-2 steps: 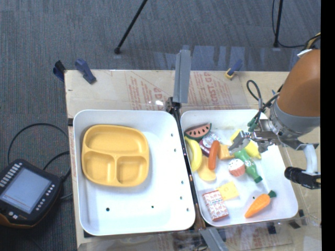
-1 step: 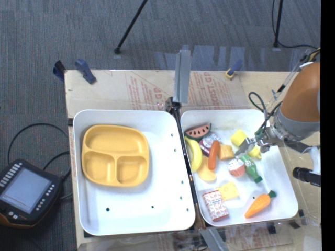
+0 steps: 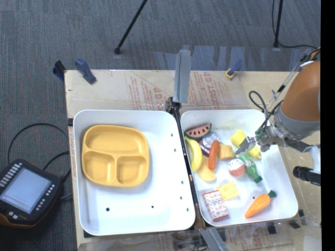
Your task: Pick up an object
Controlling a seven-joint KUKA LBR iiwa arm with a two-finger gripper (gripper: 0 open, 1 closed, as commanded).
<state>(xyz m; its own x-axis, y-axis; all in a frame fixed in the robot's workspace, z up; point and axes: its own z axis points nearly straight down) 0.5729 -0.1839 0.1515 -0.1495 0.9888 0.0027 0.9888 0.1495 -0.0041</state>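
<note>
Tool (image 3: 247, 148) low in right bin (image 3: 285, 184), beside yellow block (image 3: 238, 137); grip state unclear.

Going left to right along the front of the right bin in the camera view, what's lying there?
Red carton → cheese wedge → carrot. The gripper is farther back, above the green bottle.

I'm looking at a robotics lab. Teach pendant (image 3: 23, 191) lies on grey carpet (image 3: 31, 46), far across from the gripper (image 3: 250, 146). Tripod legs (image 3: 133, 20) stand beyond it.
</note>
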